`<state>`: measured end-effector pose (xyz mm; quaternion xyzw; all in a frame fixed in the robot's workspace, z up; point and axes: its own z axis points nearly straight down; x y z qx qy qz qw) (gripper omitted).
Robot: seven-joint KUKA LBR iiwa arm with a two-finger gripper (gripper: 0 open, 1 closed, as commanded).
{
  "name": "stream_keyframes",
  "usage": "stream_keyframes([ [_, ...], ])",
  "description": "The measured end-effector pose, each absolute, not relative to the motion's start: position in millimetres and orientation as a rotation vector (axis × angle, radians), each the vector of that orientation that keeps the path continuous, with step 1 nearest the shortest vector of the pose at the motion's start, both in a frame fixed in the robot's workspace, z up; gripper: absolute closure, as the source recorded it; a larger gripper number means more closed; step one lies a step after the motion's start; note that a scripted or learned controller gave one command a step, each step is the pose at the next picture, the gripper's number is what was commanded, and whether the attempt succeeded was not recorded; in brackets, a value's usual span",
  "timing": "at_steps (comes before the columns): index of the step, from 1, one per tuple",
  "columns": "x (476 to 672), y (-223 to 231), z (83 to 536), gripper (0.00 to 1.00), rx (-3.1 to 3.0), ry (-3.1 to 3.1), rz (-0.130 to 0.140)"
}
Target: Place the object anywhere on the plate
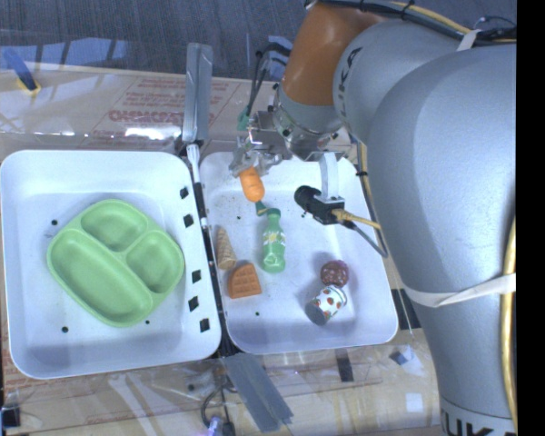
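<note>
White letters reading "UKA", the visible part of a brand name, stand on the grey arm at its lower edge, while red print on the cardboard sheet is too blurred to read.

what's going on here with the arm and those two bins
A grey KUKA arm reaches in from the right over the right bin. Its gripper sits at the bin's far end, right above an orange carrot-like toy; whether it grips the toy can't be told. A green bottle, an ice cream cone, a toast-like piece and a small cup lie in that bin. The green divided plate waits in the left bin.
</note>
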<state>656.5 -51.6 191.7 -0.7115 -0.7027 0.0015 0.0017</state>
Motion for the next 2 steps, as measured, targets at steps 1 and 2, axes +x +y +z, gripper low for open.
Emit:
stream_keyframes([
  [1, 563.7, 10, 191, 1.0, -1.963, -2.447, 0.005],
  [2, 541.0, 102, 203, 1.0, -1.957, -2.455, 0.004],
])
